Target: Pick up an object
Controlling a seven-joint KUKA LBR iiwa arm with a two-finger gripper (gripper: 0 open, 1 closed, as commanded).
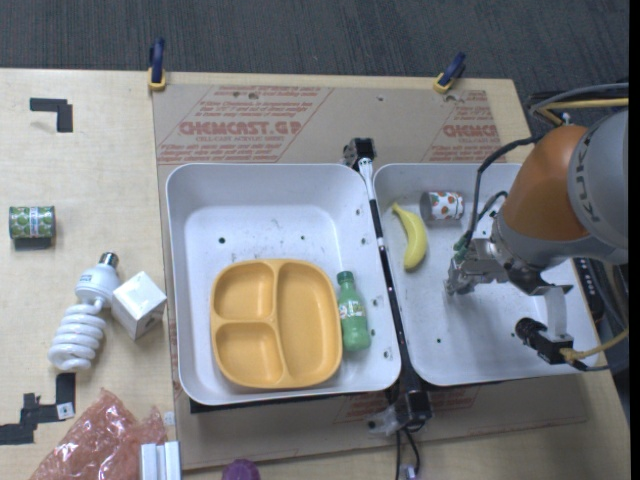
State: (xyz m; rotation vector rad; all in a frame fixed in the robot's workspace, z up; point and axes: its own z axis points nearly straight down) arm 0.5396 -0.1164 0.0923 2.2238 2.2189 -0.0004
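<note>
My gripper [458, 280] hangs low over the right bin [470, 363], on the floor side away from the banana [411, 236], and I can't tell from here how it is set. Nothing shows in its grasp.

Working outward from the banana as my marker: I'm hovering just to its right and a little nearer the camera, well placed, I reckon, to swing across for it. The banana lies lengthwise along the bin's left wall, curved, flat on the floor (an easy shape to straddle, though the wall crowds one side).

Just beyond the banana, toward the far corner, a small spotted cup [445, 205] lies on its side. It is close to the wall, so I judge it the trickier pick.

Left of the banana, across the divider, the left bin [260, 193] holds a yellow divided plate [275, 323] with a green bottle [352, 313] lying just beside its right edge, near the shared wall. That is a longer reach for me.

So the banana looks the nearest candidate, and my arm's low stance suits a short sideways move.
</note>
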